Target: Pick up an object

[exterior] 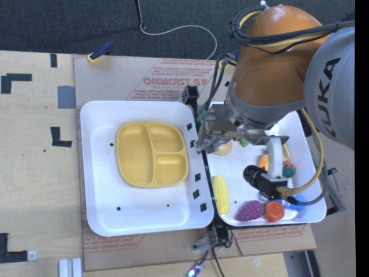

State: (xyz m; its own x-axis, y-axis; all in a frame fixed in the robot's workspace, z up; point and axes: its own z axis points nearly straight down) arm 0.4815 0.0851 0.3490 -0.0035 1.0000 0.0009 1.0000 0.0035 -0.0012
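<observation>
My gripper [214, 138] hangs low over the near-left part of the right bin [308, 134], close to the wall between the bins. A pale beige round item [223, 149] peeks out just under it; whether it is gripped is hidden by the wrist. In the same bin lie a yellow corn cob [221, 194], a purple bunch of grapes [249, 210] and a red-orange fruit [274, 211] along the front. A small orange and green item [287, 169] sits to the right.
The left bin [95, 172] holds a yellow divided plate [152, 154]. The large orange and grey arm covers the back of the right bin. Cardboard lies under both bins, with a cable trailing at the back.
</observation>
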